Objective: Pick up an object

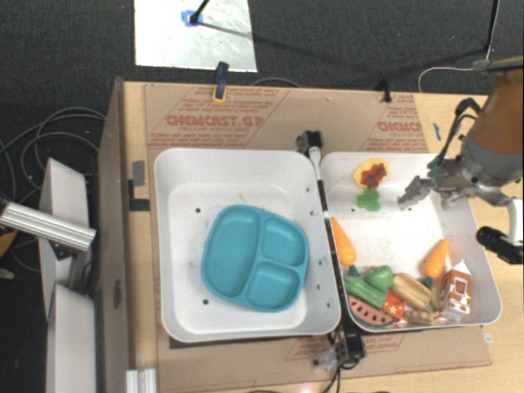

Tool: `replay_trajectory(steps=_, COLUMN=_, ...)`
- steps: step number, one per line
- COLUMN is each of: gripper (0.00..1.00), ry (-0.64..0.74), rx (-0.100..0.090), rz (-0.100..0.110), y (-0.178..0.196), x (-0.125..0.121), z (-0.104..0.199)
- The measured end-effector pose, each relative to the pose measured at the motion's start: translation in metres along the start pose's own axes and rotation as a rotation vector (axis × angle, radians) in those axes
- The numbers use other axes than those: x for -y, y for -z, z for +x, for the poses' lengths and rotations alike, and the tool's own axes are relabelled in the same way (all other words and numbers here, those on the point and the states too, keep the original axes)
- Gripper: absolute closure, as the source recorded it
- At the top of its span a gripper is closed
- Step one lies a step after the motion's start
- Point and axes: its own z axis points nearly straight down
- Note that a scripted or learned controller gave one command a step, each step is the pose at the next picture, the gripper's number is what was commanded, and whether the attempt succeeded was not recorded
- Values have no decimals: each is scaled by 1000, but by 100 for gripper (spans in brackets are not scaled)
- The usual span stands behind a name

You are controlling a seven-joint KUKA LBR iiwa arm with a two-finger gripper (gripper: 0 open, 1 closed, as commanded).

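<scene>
On the counter (246, 113) we see two shallow white bins side by side. The left white bin (188, 178) holds a teal plastic plate with three compartments (255, 257), lying flat near its middle. The right white bin (393, 228) carries the toy food: a yellow piece with a red top (372, 173) and a small green piece (368, 201) just below it near the far edge, an orange plastic carrot (341, 241) along the left wall, and a crowded heap at the near edge with green vegetable pieces (368, 283), a tan bread-like roll (412, 290), a second orange carrot (436, 257) and a small orange-and-white carton (457, 288). The grey arm reaches in from the right, and its hand (416, 190) hangs over the far right part of that bin, apart from the pieces; we cannot tell its state.
</scene>
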Motion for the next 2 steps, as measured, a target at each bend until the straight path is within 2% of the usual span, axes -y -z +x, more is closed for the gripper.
replay_trajectory(steps=1, gripper=0, ry=8, rx=-2, rz=-2, y=-56, x=-91, z=-9)
replay_trajectory(steps=2, gripper=0, ry=3, rx=-2, rz=1, y=-77, x=-91, z=23)
